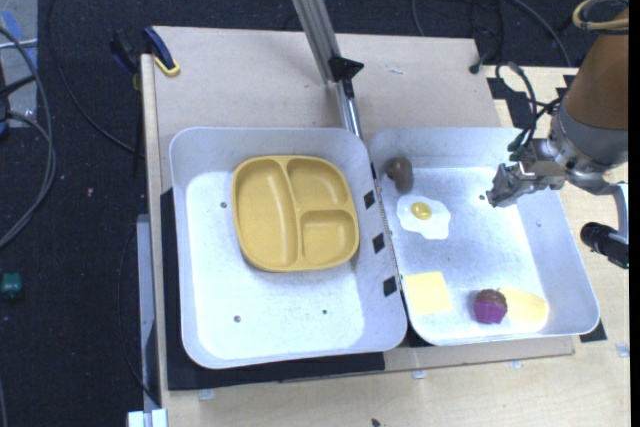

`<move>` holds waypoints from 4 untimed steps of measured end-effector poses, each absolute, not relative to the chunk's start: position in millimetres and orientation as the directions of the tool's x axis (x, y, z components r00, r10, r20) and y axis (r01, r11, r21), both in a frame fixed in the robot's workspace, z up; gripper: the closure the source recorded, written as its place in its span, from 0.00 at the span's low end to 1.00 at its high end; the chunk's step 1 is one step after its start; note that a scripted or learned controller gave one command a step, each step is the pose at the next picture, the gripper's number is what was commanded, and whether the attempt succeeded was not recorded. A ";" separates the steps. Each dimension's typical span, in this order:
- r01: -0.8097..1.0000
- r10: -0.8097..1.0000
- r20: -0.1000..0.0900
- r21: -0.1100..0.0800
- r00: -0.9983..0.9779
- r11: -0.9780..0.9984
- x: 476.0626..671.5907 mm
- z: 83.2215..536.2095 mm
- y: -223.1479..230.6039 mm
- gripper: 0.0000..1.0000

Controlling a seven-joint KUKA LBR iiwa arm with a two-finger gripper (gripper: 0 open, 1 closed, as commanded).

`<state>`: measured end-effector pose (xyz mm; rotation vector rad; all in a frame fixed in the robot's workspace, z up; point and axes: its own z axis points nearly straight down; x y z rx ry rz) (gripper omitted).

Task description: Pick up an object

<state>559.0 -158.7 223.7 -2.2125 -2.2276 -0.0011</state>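
Camera view, left to right. Dark floor with loose cables (70, 130) far left. Wooden bench (250, 80) carrying two shallow white bins side by side. Blue-and-yellow clamp (160, 52) on bench's back-left corner.

Left bin (215, 320): one yellow divided plate (296, 212), three compartments, lying flat toward the back of the bin, nothing in it. Rest of that bin's floor bare white.

Metal pole (310, 0) slanting down from top centre, ending at the gap between the bins.

Right bin (560, 260): small brown lump (400, 172) at back-left corner, near the wall. Toy fried egg (423, 216) just in front of it, apart from it, yolk up. Yellow cheese-like square (428, 293) at front-left, flat. Purple round item (489, 306) at front, touching or overlapping a pale yellow flat piece (527, 307) on its right; contact not resolvable.

Gripper (500, 194) over back-right part of right bin, well right of the egg, tips pointing down-left toward bin floor. Nothing seen between the fingers. Opening width: cannot tell, tips dark and too small to separate. Grey arm (590, 130) with orange band entering from right edge above bin's right wall.

All pickable items lying on bin floor, none lifted.
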 end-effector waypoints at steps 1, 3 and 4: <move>1.000 1.000 0.002 0.000 -0.009 0.009 560.4 232.4 -103.2 1.00; 1.000 1.000 0.002 0.000 -0.009 0.009 541.1 231.7 4.3 1.00; 1.000 1.000 0.002 -0.001 -0.008 0.008 528.1 238.0 53.0 1.00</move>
